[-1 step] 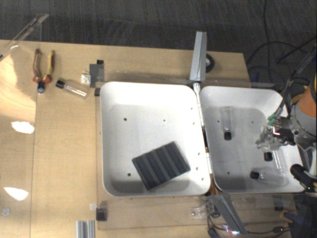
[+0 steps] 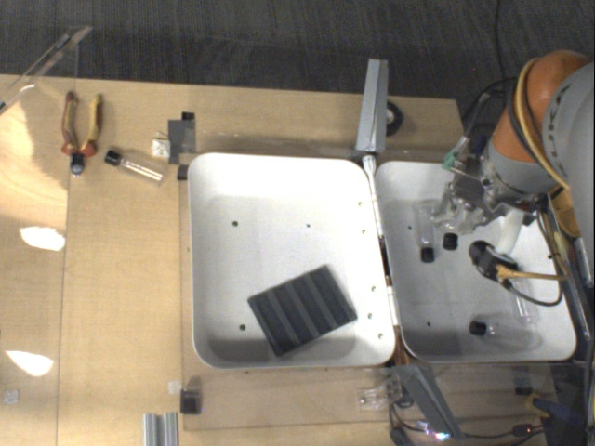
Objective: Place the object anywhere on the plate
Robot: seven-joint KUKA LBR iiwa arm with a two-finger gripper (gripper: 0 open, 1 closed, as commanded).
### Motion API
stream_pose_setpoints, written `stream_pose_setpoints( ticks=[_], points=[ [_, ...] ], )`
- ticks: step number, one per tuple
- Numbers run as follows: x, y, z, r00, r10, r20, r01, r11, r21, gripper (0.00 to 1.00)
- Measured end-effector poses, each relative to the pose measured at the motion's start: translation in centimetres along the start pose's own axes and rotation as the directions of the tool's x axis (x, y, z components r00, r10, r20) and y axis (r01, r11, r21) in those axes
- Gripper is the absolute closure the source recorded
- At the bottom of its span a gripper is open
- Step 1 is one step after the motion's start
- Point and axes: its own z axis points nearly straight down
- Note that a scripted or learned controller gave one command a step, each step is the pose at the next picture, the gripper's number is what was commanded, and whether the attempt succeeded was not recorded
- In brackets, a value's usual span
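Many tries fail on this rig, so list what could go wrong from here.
1. The tool hangs over the right bin, while the dark ribbed object lies in the left bin, so the arm must cross the divider.
2. The object is flat and tilted, so a grasp may slip.

White bins [image 2: 214, 249], dark grey ribbed slab [image 2: 302, 309], orange-banded grey arm [image 2: 548, 110]
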Motion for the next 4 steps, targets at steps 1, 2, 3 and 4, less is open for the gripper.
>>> stream_pose_setpoints(
  ticks=[1, 2, 3, 4],
  points=[
    [8.2, 4.5, -5.2, 1.000, -0.025, 0.000, 0.025, 1.000, -0.001, 1.00],
    [14.1, 3.1, -5.1, 1.000, 0.007, 0.000, -0.007, 1.000, 0.000, 1.00],
    [18.2, 1.3, -0.1, 0.938, 0.347, 0.003, -0.347, 0.938, 0.003, 1.00],
    [23.7, -4.2, 0.3, 0.788, 0.615, -0.001, -0.615, 0.788, 0.003, 1.00]
  ],
)
